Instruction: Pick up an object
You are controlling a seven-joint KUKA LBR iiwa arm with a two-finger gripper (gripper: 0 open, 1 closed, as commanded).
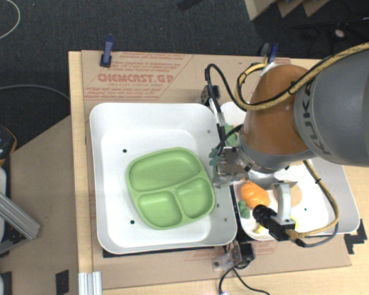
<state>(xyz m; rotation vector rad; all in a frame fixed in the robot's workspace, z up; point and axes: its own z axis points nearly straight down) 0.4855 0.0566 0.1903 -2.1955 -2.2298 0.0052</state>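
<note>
With my claw (258, 189) low over the right bin (332, 211), grip state indeterminate, I should centre on the orange object (254, 195) before closing squarely.

The grey arm (332, 103) reaches in, wrist pointing downward.
</note>
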